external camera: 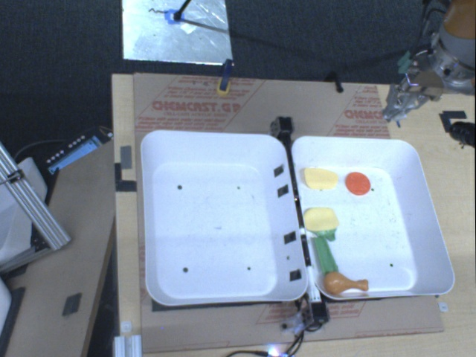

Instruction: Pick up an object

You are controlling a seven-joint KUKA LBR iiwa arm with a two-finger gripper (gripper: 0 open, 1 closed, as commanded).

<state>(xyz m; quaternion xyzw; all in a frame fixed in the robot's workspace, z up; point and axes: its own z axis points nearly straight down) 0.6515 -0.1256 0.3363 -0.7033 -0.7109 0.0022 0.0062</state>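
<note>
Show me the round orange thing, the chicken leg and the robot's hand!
round orange thing [358,183], camera view, middle of its flat top.
chicken leg [341,282], camera view, the fat brown end.
hand [392,114], camera view, between its fingertips, above the right bin's far rim.

The bench [126,222] bears two white bins [216,214] on printed cardboard [193,103].

The arm [455,21] is cut off by the frame's top and right edges at two o'clock. Its end effector [393,108] is too small and blurred to read. A dark object [462,130] at three o'clock is clipped by the right edge. At eight o'clock, a metal rail [26,199] runs out past the left edge.
</note>
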